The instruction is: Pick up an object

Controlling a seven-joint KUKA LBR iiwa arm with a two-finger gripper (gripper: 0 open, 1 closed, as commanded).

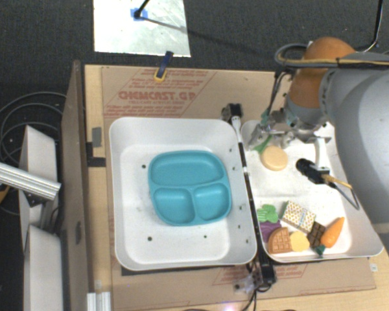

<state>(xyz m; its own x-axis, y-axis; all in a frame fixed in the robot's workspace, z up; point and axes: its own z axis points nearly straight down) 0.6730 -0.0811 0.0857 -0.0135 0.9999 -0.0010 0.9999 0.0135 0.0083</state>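
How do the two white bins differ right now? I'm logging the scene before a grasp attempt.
The left bin holds one thing, a blue divided tray, while the right bin holds many small things, among them a round cream disc, a toy carrot and a waffle piece. The arm's pincer hangs over the right bin, not the left. Both are shallow, white and side by side.

A teal tray lies in a white bin; the carrot is orange.
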